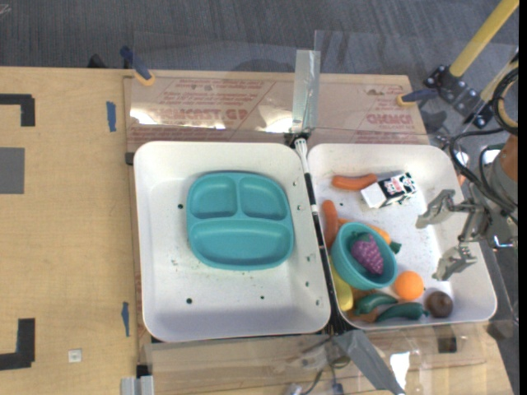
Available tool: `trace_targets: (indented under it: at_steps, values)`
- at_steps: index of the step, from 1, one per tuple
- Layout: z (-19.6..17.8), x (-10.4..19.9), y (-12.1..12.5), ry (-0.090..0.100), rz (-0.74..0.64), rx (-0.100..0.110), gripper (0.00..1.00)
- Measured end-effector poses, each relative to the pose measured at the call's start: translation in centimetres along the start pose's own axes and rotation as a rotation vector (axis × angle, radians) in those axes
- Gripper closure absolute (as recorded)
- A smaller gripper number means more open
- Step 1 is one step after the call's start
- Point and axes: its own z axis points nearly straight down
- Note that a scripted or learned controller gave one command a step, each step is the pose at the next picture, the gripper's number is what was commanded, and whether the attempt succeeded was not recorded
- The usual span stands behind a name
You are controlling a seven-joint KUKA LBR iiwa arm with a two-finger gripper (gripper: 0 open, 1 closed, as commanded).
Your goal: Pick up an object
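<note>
We see the gripper (445,235) over the right side of the right bin (473,307), its jaws spread apart and grasping nothing. The nearest candidates, an orange (408,285) and a brown ball (440,304), lie at the bin's near edge, left of the fingers. We judge nothing picked yet; descent, grasp and lift all remain.

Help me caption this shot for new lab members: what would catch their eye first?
The teal divided plate lies alone in the left bin. The right bin is crowded with toy food: a teal bowl holding purple grapes, and an orange. The gripper hangs open over that bin's right side.
</note>
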Motion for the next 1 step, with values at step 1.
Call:
trace_targets:
  at_steps: [1]
  values:
    - [12.83, -3.06, 4.06, -0.027, -0.094, 0.004, 0.0]
